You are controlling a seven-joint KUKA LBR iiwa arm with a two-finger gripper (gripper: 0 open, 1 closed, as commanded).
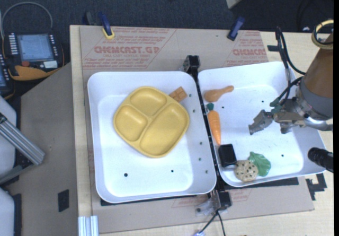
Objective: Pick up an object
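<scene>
My gripper (272,123) hangs over the middle of the right bin (275,78), its two grey fingers spread open and nothing between them. To its left along the bin's left wall lie a tan drumstick (218,93) and an orange carrot (214,126). Near the front of this bin sit a black block (228,154), a round cookie (245,170) and a green leafy piece (260,162). All of these lie apart from the gripper.
The left bin (106,145) holds a yellow divided plate (151,121) with a small brown block (178,94) at its far right edge. A black divider (200,118) runs between the bins. The arm's orange band (322,76) is at the right.
</scene>
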